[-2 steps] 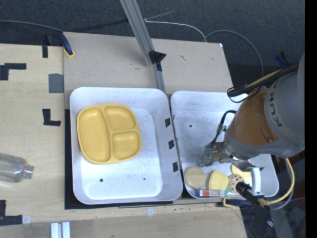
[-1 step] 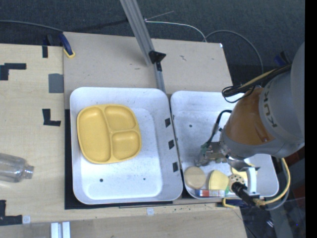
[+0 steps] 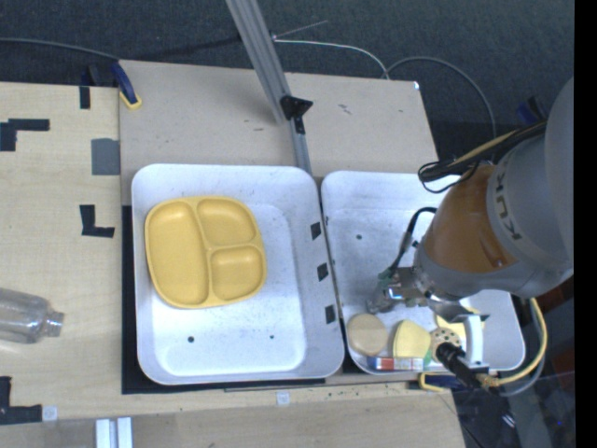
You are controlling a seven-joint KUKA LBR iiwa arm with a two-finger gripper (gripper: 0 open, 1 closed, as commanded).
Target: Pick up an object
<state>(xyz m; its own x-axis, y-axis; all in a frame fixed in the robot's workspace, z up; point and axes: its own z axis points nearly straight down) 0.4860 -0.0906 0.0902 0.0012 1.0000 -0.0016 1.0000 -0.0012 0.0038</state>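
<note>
Well to the left of the gripper (image 3: 399,297), a yellow divided plate (image 3: 203,250) lies flat in the left white bin (image 3: 159,343). Far beyond it, at the tabletop's (image 3: 56,250) left edge, a clear plastic bottle (image 3: 26,317) lies on its side. Above and left of the gripper, a grey metal pole (image 3: 261,49) slants across the tan board (image 3: 205,129), ending at a black clamp (image 3: 295,107). Black tape marks (image 3: 91,220) dot the far-left wood.

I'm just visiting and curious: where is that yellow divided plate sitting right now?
The yellow divided plate lies in the upper part of the left white bin, across the divider from the right bin where the arm is reaching.
</note>
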